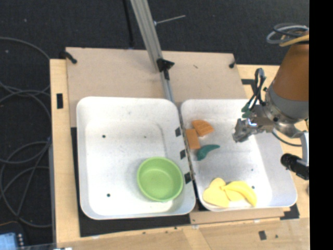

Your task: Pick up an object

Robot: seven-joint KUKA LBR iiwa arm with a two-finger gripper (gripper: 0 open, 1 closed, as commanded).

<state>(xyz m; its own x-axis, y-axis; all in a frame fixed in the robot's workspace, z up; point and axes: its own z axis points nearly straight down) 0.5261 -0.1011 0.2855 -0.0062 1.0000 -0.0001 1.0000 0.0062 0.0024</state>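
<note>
On the counter, two shallow white bins side by side. Left bin: one green bowl, upright, near the bin's lower right corner, close to the wall shared with the other bin. Right bin: an orange piece at the upper left, with a second brownish-orange block just beside it against the left wall; a small teal item just below these; a yellow bunch, banana-like, near the lower edge. Arm: grey with an orange band, entering from the right. Hand: over the middle of the right bin, to the right of the orange piece and apart from it; cannot tell whether it is released or clenched, and nothing is seen between its tips. A slanted metal pole stands behind the bins.
</note>
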